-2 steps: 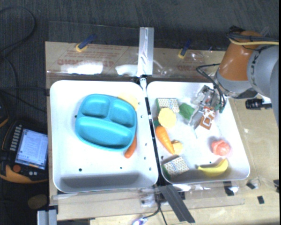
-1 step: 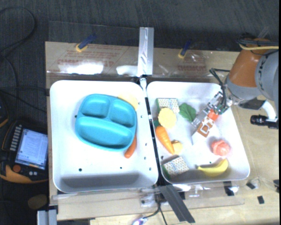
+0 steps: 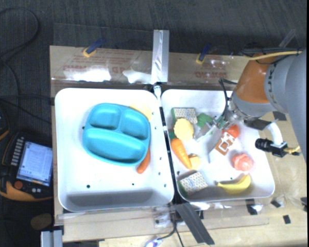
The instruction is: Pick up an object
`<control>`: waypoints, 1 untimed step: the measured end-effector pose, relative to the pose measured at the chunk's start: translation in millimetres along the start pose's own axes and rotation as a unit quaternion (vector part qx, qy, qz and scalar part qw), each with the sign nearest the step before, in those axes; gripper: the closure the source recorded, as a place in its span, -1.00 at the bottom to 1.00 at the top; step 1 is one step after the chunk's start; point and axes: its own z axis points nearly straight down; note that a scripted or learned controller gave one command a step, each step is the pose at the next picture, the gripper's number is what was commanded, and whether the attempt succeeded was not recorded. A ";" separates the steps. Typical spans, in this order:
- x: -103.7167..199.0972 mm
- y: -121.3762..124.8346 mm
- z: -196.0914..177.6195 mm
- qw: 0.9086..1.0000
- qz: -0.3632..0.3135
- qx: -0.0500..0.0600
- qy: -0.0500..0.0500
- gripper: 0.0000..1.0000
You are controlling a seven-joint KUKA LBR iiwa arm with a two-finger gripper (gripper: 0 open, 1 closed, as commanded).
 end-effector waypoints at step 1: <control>-2.0 34.5 1.2 0.987 0.160 0.003 0.000 -1.00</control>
